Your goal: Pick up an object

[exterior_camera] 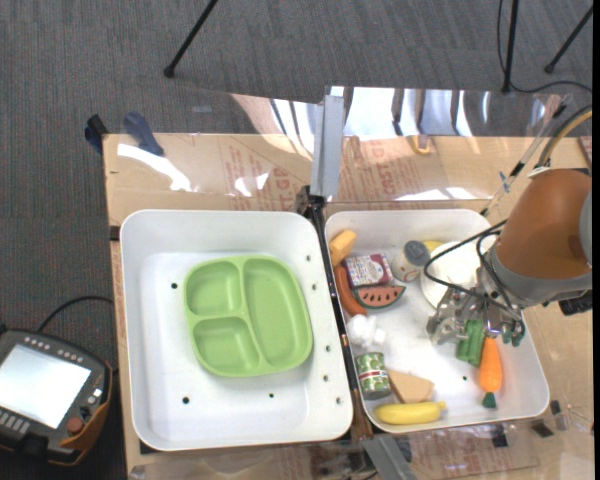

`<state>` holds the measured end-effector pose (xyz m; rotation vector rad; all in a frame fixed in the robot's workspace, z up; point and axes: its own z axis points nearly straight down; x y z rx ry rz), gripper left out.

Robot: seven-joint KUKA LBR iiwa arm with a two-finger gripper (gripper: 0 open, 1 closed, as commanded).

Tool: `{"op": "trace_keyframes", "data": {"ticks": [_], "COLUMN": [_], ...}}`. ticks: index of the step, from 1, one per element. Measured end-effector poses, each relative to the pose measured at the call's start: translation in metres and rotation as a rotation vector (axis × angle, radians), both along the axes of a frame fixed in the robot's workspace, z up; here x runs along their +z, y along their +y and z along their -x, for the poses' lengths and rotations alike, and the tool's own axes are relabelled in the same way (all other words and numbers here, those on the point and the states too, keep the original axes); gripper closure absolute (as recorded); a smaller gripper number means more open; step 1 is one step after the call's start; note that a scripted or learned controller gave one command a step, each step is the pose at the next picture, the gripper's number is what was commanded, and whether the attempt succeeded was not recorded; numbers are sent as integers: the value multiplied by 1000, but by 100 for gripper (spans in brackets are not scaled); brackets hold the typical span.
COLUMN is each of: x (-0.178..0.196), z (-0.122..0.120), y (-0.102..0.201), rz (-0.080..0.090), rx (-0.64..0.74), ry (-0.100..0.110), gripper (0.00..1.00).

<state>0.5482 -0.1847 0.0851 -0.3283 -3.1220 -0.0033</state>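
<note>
Carrot (pixel 491 366) at five o'clock in the right bin (pixel 536 388) looks light, stiff, slick, best pinched mid-body, and whether the gripper (pixel 470 330) grips I cannot tell.

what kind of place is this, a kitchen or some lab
Most likely a robot lab test bench: two shallow white bins, a grey arm with an orange band over toy food, and a handheld control pendant on carpet.

Small green block (pixel 470 340) in right bin (pixel 533 388), touching orange carrot (pixel 491 365)
</note>
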Motion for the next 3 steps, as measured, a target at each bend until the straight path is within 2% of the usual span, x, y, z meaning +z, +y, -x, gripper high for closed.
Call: {"op": "trace_keyframes", "data": {"ticks": [1, 2, 3], "x": [0, 0, 50], "z": [73, 33, -25], "y": [-29, 62, 89], "rz": [0, -3, 2], "rx": [-73, -144, -249], "ry": [3, 2, -2], "gripper": [100, 100, 100]}}
